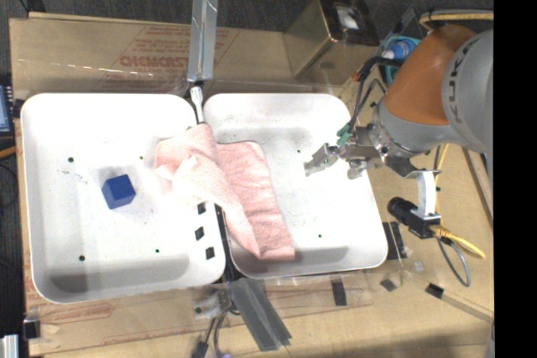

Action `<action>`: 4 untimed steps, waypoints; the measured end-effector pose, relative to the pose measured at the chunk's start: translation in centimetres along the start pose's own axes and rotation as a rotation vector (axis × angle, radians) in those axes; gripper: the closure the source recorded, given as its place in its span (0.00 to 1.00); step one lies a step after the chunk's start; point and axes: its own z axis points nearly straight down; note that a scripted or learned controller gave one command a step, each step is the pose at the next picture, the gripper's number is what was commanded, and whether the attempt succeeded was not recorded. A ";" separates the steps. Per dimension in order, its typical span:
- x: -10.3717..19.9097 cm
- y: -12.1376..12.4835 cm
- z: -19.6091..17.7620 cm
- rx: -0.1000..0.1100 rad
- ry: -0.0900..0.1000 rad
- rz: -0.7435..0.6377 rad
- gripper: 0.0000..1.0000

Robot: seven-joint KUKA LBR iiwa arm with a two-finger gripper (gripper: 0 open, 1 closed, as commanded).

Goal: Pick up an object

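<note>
Camera view from above shows a pink cloth (239, 184) draped across the divider between the two white bins, most of it lying in the right bin (336, 117), one bunched corner spilling into the left bin (50, 130). A blue cube (118, 190) sits alone on the floor of the left bin, well apart from the cloth. The gripper (334, 159) is held above the right bin, to the right of the cloth and clear of it, with nothing seen between its fingers; they appear spread apart, though the slanted angle makes this hard to confirm.

The cloth is judged soft, light and limp; it would sag and trail when lifted, so a raised fold near the bunched upper part would best be pinched. The cube is judged rigid and light, to be taken across two opposite flat faces.

Whatever lies beneath the cloth is hidden, and the gripper's fingertips are poorly resolved against the wrist hardware.
</note>
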 end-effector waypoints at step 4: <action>9.4 6.6 10.2 -0.003 -0.001 -0.372 0.00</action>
